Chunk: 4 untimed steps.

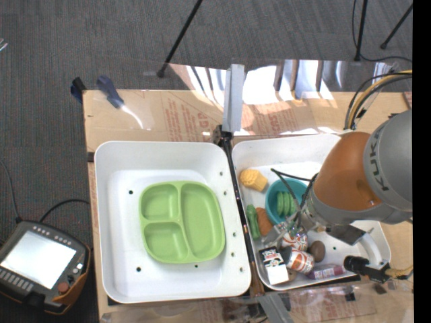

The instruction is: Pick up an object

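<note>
Left bin (114, 180): one green tray (182, 221), three wells, lying flat at the centre; stiff plastic, light, its thin raised rim the only hold.

Right bin (316, 143): small items crowded along the near side. Yellow corn (253, 179), upper left, apart from the rest; light, firm, ridged, best taken across its short width. Teal bowl (281, 202), just beside the arm; smooth, likely slippery. Carrot (262, 222), can (300, 261), white carton (275, 272), packed close, awkward to separate.

Gripper (294, 235): low over the clutter, beneath the orange wrist; open or closed, I cannot tell.

dark grey carpet (101, 25) surrounds a cardboard-topped bench (168, 113), tripod legs (185, 29) behind.
</note>
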Available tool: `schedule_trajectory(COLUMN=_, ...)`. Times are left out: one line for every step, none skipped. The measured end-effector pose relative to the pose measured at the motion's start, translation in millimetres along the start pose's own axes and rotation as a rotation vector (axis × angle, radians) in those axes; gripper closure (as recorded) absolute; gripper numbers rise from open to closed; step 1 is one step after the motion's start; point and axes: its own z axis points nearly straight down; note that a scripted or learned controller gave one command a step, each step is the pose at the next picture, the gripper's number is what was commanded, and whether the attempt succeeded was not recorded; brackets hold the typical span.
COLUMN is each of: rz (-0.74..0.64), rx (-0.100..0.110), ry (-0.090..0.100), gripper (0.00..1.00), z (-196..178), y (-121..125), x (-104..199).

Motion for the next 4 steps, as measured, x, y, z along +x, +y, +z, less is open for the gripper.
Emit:
schedule_trajectory(rz=-0.006, rx=-0.013, ry=-0.007, gripper=1.00, z=-14, y=5, x=-1)
schedule_trajectory(rz=-0.005, rx=-0.003, ry=-0.002, gripper=0.00, z=-10, y=2, x=0)
schedule_trajectory(rz=0.002, rx=0.003, ry=-0.001, gripper=0.00, z=1, y=-6, x=3)
schedule_trajectory(rz=0.063, rx=0.006, ry=0.002, gripper=0.00, z=3, y=89, x=-49)
